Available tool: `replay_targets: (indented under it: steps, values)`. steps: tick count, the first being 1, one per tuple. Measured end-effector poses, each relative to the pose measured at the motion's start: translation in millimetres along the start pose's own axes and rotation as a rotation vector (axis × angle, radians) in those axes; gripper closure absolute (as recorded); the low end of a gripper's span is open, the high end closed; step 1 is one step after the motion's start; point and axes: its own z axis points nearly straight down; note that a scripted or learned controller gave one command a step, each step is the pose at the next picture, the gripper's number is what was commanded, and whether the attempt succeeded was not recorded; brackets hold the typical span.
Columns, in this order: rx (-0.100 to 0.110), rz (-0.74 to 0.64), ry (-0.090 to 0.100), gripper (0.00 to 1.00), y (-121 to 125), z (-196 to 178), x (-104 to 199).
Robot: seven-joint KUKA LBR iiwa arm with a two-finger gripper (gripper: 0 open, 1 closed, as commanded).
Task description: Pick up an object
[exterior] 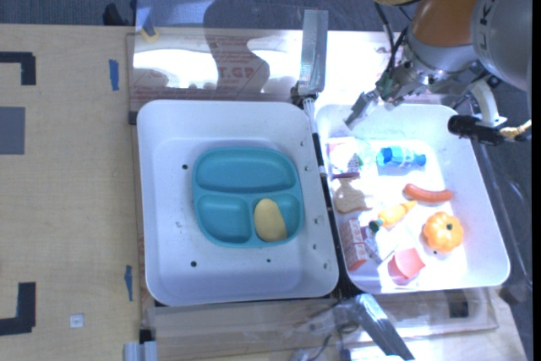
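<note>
the jaws (359, 107), seemingly apart and clamped on nothing, hang over the right bin's (486, 207) far left corner, poised above its scattered items; a blue bottle (400, 156) lies near, likeliest pick.

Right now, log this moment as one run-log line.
gripper: above right bin's back-left corner, holding nothing | yellow item: in teal tray, left bin | blue bottle, sausage, orange pumpkin: right bin
</note>
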Motion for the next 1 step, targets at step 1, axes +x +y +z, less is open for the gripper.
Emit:
replay_targets:
  steps: [1]
  values:
    - [-0.008, 0.035, -0.007, 0.0, -50.7, 90.8, -29.1]
